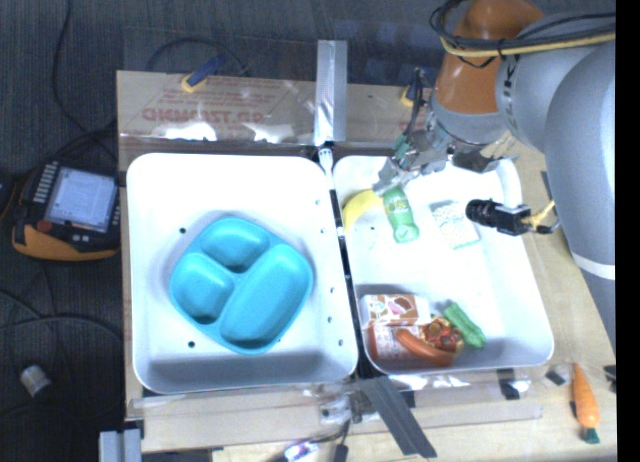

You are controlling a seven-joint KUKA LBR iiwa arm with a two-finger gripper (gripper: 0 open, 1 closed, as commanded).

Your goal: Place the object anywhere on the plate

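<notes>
Gripper (405,165) is seen at twelve o'clock of the right bin (530,290), just above a green bottle (400,214); its opening cannot be told. Bottle is judged light, stiff, slippery, best taken across its body. Blue plate (240,282) lies at nine o'clock.

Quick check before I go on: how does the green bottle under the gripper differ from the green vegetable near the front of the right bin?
The green bottle is pale green with a label; the green vegetable is darker and plain. The bottle lies at the back of the right bin, beside a yellow object and just below the gripper; the vegetable lies at the front, against a sausage packet. Both are small, elongated and lying flat.
</notes>
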